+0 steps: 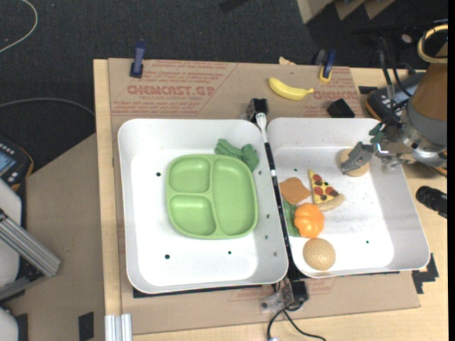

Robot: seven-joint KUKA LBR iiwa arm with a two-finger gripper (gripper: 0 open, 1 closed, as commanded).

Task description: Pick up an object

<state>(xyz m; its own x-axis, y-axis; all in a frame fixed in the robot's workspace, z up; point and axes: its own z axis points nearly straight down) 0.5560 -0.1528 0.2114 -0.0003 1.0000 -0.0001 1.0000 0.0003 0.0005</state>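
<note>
In the right bin (398, 254) lie a pizza slice (324, 190), a brown flat piece (293, 189), an orange round fruit (308, 219) and a tan round ball (318, 253). A small tan piece (360, 157) lies near the bin's far right. My gripper (361, 155) comes in from the right and sits right at this tan piece, partly covering it. Whether it touches the piece is unclear. The arm's wrist (426, 130) hangs over the bin's right rim.
The left bin (142, 261) holds a green divided plate (212, 195) and a green leafy piece (238, 150) at its far edge. A yellow banana (290, 89) lies on the bench behind the bins. Blue clamps (138, 57) hold the board's far edge.
</note>
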